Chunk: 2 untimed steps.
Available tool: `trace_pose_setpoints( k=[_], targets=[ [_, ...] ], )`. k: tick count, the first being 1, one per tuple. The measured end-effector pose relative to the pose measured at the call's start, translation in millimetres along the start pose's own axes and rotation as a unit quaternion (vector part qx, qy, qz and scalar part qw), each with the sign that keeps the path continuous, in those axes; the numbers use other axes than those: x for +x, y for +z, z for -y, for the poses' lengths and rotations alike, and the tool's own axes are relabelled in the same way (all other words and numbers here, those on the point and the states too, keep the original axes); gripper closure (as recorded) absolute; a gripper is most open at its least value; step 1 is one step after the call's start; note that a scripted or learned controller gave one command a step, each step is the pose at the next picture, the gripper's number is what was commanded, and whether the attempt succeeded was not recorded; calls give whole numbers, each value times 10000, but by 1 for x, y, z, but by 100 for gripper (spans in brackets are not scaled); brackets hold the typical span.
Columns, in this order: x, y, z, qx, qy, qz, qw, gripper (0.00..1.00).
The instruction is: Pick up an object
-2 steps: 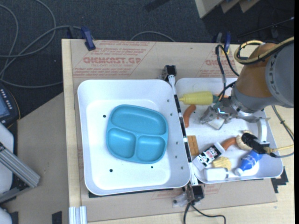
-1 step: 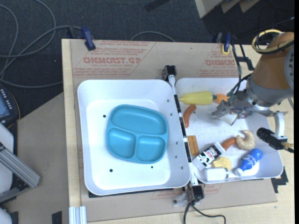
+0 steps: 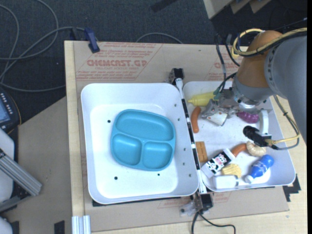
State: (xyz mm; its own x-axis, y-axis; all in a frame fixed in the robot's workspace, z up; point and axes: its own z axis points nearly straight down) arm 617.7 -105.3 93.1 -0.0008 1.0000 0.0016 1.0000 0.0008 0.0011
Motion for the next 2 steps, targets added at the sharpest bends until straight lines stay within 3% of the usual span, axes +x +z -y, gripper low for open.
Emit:
trace_pose_setpoints(
  k=[1, 2],
  targets=[
    [16, -96, 46, -9, -2, 6, 10000, 100],
    [73, -91, 80, 30, -22, -8, 10000, 100]
  ],
)
